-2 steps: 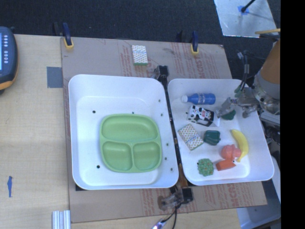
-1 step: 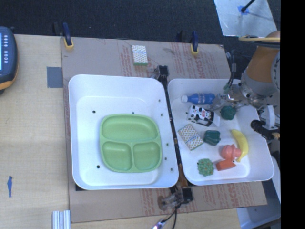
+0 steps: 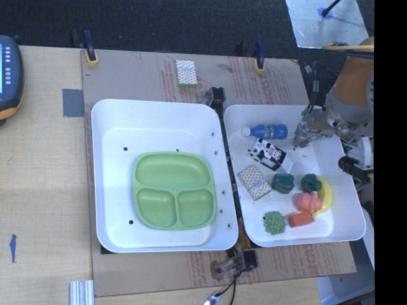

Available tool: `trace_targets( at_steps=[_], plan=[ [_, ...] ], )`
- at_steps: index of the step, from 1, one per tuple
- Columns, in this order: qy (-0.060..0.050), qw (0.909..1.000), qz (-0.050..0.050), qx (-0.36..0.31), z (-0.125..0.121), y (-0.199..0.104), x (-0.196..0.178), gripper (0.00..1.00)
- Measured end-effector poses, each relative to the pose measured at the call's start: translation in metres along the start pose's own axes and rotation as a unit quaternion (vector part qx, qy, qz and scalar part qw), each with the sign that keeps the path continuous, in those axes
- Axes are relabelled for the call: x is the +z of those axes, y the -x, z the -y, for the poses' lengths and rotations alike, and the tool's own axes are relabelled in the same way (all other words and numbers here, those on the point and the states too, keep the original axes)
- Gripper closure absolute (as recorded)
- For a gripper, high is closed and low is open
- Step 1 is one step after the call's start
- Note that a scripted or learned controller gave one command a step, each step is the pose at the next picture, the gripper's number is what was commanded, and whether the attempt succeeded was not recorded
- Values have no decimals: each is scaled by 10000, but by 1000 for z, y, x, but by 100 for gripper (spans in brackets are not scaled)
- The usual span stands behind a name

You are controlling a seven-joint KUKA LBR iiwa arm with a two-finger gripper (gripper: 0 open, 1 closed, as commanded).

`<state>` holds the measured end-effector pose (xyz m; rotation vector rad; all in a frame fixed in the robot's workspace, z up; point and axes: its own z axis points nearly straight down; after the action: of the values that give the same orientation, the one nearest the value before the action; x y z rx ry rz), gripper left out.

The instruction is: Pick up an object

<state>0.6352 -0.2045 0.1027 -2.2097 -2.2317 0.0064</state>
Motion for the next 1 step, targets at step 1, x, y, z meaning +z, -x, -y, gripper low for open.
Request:
trace_targets(
  at_steps=[1],
  plan=[
    [5, 10000, -11, 42, 51, 8, -65, 100]
  ],
)
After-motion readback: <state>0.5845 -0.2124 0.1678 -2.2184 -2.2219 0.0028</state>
